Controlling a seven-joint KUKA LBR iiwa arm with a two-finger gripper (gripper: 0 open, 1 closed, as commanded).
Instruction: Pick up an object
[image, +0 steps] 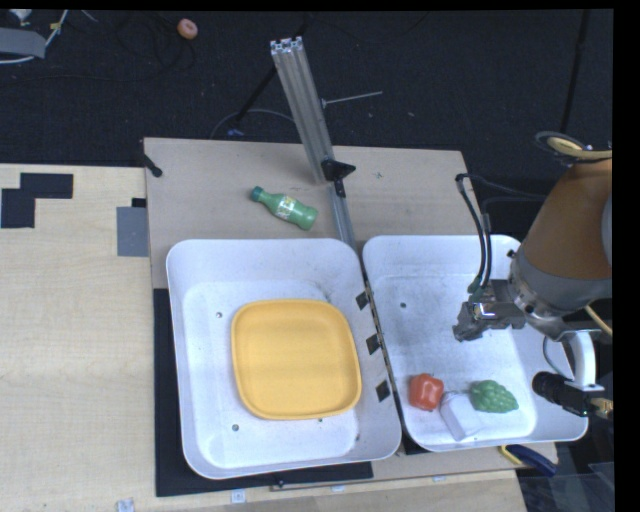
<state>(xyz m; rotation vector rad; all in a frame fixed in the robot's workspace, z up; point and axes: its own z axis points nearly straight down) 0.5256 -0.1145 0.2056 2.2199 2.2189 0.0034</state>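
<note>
In the right bin a red pepper, a white block and a green leafy piece lie together near the front edge. My gripper hangs over the bin's right half, above and behind these three, with nothing seen between its parts. A yellow plate lies flat in the left bin.
A green bottle lies on its side on the bench behind the left bin. A slanted metal rail rises behind the bins. Black clips sit along the divide between them. The arm's orange band looms at right.
</note>
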